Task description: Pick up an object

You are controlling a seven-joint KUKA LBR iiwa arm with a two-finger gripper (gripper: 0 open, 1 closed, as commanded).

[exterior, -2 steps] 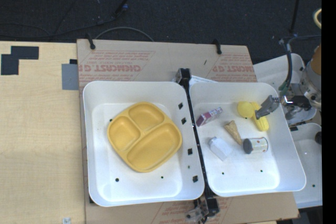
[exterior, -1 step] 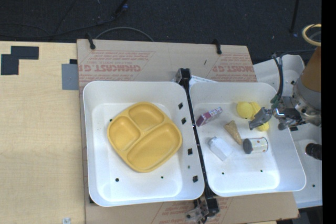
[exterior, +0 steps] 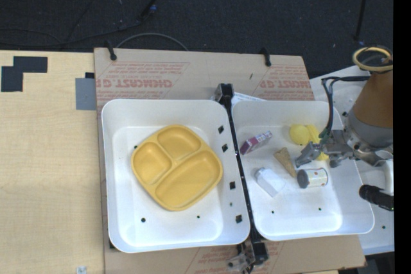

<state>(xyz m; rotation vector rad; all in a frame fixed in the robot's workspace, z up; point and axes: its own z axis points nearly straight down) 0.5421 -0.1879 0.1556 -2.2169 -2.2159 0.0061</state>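
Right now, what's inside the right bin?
The right bin holds a yellow ball, a purple-and-white tube, a tan wedge, a white block and a small cylinder. The gripper hangs over the ball's edge, covering whatever lies beneath.

**Hard to See**

Arm (exterior: pixel 376 106) cut off at the right edge. Gripper (exterior: pixel 313 154) too small and dark to tell open or shut. Yellow thing (exterior: pixel 300 133) partly hidden behind the gripper. Tiny writing on the small tube (exterior: pixel 255 142) unreadable.
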